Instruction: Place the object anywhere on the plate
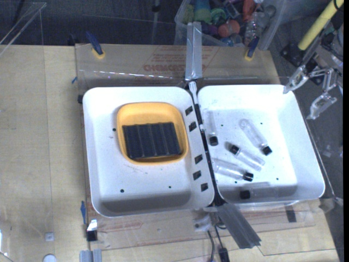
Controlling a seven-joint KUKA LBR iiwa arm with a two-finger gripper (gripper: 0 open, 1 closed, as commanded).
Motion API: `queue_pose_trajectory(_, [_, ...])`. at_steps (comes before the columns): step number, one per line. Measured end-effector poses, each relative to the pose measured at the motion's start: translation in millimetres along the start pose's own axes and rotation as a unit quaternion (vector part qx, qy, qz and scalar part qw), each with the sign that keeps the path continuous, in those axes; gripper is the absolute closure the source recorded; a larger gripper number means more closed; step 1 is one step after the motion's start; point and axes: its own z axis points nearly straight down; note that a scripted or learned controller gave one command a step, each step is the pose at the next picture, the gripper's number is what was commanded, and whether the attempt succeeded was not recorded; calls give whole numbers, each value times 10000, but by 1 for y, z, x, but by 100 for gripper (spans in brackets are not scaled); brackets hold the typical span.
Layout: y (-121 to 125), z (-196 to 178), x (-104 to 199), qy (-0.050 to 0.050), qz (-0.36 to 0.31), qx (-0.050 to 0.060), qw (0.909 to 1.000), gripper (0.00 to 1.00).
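Two white bins sit side by side on the tabletop (38, 146). The left bin (103, 195) holds a yellow plate (126, 113), and a dark ridged slab (151, 140) lies flat on the plate, covering most of its middle. The right bin (294, 173) holds the vials, clear tubes with black caps, none of them on the plate. One vial (208, 125) lies along the divider between the bins. A second vial (252, 134) lies slantwise near the bin's middle with its cap toward the near right. A third vial (245, 156) lies just beside it, and a fourth vial (230, 171) lies nearer the front. A loose black cap (244, 194) rests by the front wall. The arm (326, 16) comes in at the upper right, and its jaws hang outside the right bin's far right corner, spread wide with nothing between them, well apart from the vials. Behind the bins stands a clear tub (229, 10) of coloured toys.
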Motion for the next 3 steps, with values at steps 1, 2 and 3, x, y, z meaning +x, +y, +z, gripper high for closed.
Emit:
queue_pose_trajectory(1, [3, 31, 5, 0, -1669, -7, 9860, 0])
queue_pose_trajectory(2, [1, 31, -2, -15, -2942, 15, 9558, 0])
queue_pose_trajectory(3, [-5, 39, -10, -18, -4492, 9, 8934, 0])
